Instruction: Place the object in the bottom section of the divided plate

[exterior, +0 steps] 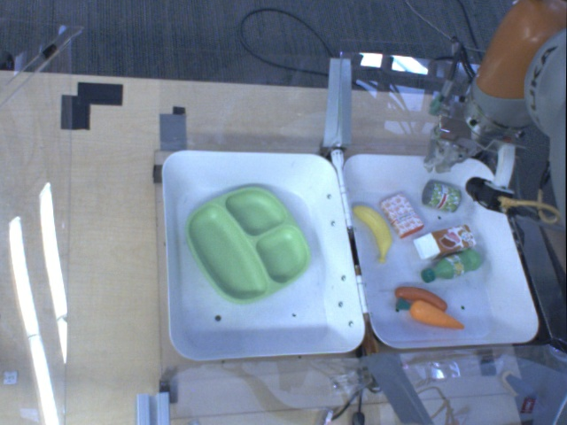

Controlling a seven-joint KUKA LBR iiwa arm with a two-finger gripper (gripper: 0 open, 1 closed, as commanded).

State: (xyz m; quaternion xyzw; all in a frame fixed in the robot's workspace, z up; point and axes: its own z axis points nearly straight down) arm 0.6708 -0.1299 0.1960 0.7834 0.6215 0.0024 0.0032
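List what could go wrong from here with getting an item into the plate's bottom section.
1. The items in the right bin lie close together: the green bottle touches the small carton, so a grasp may catch or shove both.
2. The hand hovers at the bin's far edge, near the can; descending there might hit the rim.
3. The green plate sits tilted, so its sections are easy to mix up.

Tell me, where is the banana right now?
The banana lies in the right bin, along its left wall, just left of the small red-and-white box.

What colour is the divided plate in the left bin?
Light green divided plate, clearest in the camera view.
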